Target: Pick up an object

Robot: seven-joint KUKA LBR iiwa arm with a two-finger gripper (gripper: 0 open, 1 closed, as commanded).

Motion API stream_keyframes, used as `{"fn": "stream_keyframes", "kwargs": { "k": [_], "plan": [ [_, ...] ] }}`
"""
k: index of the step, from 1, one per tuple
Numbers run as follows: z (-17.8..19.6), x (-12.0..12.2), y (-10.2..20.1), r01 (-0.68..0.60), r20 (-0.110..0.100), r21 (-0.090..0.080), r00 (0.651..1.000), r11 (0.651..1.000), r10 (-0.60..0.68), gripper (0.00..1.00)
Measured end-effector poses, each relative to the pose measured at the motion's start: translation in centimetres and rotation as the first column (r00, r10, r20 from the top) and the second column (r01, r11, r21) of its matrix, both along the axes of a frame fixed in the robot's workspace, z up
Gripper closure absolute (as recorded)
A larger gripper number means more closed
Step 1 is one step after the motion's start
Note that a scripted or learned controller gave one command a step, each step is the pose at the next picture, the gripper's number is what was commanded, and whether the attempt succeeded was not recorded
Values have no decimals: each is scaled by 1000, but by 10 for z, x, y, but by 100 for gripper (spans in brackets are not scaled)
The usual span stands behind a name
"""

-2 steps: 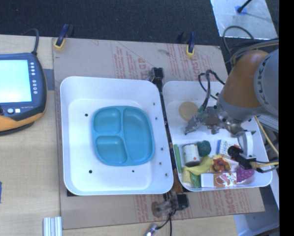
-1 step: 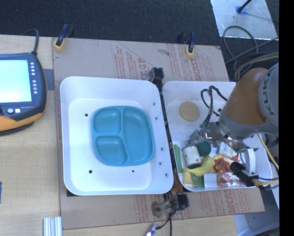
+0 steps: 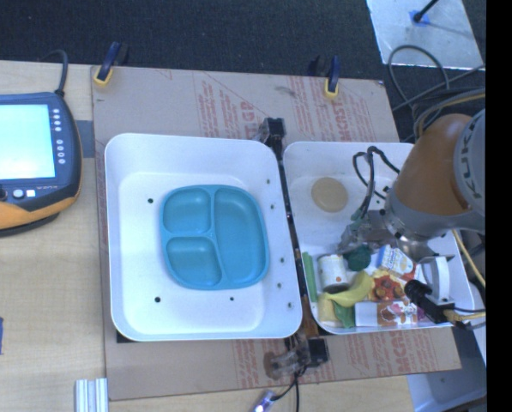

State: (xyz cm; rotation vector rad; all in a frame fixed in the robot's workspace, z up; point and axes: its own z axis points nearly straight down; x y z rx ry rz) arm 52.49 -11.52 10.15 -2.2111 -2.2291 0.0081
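Cardboard-covered tabletop [image 3: 238, 101] carried two bins; arm [image 3: 440, 178] hung low over right bin's [image 3: 303, 166] clutter [image 3: 367, 286], jaws' state impossible to tell, so best descend squarely on one separate item, perhaps the tan disc [image 3: 329, 194].

Open floor around the tan disc [image 3: 329, 194] in the right bin [image 3: 300, 168]; dense clutter [image 3: 369, 292] along its near end.
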Motion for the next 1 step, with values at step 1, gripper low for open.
{"fn": "stream_keyframes", "kwargs": {
  "k": [1],
  "plan": [
    [146, -11, 50, 3, 4, 2, 1000, 1000, -3, 100]
  ]
}}
